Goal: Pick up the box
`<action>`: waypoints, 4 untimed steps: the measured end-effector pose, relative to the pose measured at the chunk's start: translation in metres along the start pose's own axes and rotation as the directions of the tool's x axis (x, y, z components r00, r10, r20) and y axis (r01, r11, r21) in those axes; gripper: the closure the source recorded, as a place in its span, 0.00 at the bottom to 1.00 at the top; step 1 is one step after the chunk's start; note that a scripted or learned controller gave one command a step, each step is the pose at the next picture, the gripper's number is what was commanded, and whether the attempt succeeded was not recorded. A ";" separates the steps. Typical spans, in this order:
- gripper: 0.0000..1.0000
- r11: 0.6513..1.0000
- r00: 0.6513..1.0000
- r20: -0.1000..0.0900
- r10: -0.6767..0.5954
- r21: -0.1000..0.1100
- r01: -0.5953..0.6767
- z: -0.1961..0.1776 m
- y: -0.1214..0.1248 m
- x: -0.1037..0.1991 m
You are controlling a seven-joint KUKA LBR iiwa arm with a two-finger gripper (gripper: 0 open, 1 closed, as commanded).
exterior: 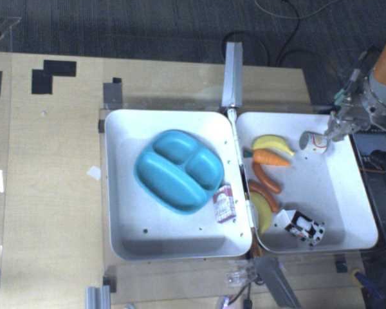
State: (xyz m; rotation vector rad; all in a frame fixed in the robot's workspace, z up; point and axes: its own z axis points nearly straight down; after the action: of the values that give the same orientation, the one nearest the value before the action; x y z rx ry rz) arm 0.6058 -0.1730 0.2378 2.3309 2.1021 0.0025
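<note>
Pincer (326, 136) hangs at the upper right of the right bin (367, 205), beside a small grey cup; whether it is open cannot be told. The box (224, 204) lies in the left bin (116, 192), lower right, against the blue divided plate (179, 170).

Arm enters from the right edge, upper part of the view; orange band visible at the top right corner, grey wrist section below it. Wrist angles down and leftward. Gripper (318, 140) sits at the arm's leftmost tip, low over the bin surface. Cabling runs along the wrist just right of the gripper.
</note>
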 end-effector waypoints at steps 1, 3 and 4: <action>1.00 0.999 0.999 -0.001 -0.054 0.001 0.054 -0.005 -0.099 0.004; 1.00 0.982 0.982 -0.001 0.191 0.001 -0.191 -0.166 -0.023 0.058; 1.00 0.946 0.946 0.000 0.324 0.002 -0.324 -0.196 0.038 0.095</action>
State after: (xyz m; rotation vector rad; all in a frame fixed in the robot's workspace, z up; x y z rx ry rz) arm 0.6525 -0.0817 0.4341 2.6467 1.6912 0.0008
